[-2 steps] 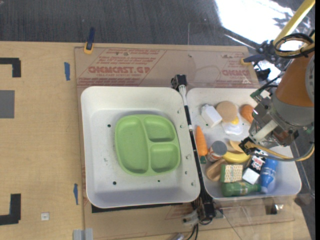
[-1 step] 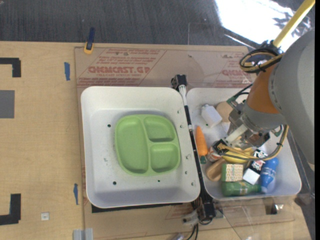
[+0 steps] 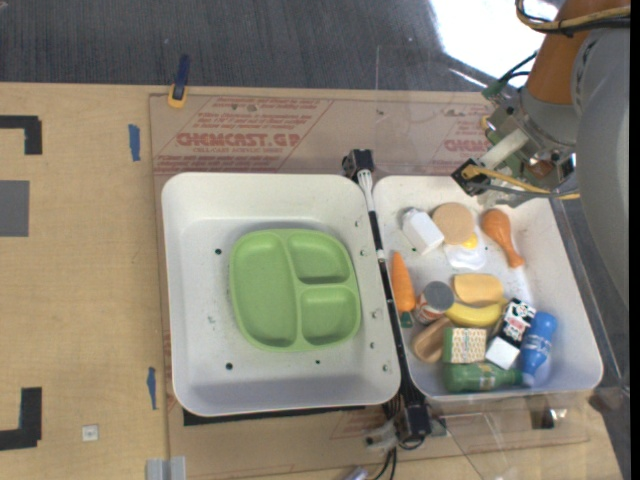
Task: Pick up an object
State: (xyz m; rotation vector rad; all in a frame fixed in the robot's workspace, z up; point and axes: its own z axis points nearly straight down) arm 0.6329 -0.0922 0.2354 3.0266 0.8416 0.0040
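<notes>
Early in the job, by the look of it: approach step, no grab made yet. Shows the gripper (image 3: 512,158) up over the far edge of the crowded bin (image 3: 565,268), at the end of the grey arm (image 3: 600,88). Cannot tell the state of the fingers, spread or pressed together, from this angle.

Closest below the fingers: a drumstick (image 3: 500,233), lying slantwise. Just beside it, a tan biscuit (image 3: 455,223) and a white bottle (image 3: 423,228), with a fried egg (image 3: 465,258) touching the biscuit's near side. Farther from the fingers, packed close and mostly touching: a carrot (image 3: 401,280) along the bin wall, a grey disc (image 3: 437,294), a yellow bun (image 3: 477,288), a banana (image 3: 475,314), a black-and-white carton (image 3: 515,320), a blue bottle (image 3: 538,346) and a green bottle (image 3: 478,376). Farthest from the fingers, alone in the other bin (image 3: 190,268) on the same surface: a green divided plate (image 3: 295,288).

Any one of these would serve as the thing to pick. Next move, as a judgement: settle on a single target — probably the drumstick, being nearest and with some bare floor around it. Then come down over its thin shaft with the fingers set across it, not along it. Needs care to keep clear of the bin wall, and to close on the drumstick alone before lifting.
</notes>
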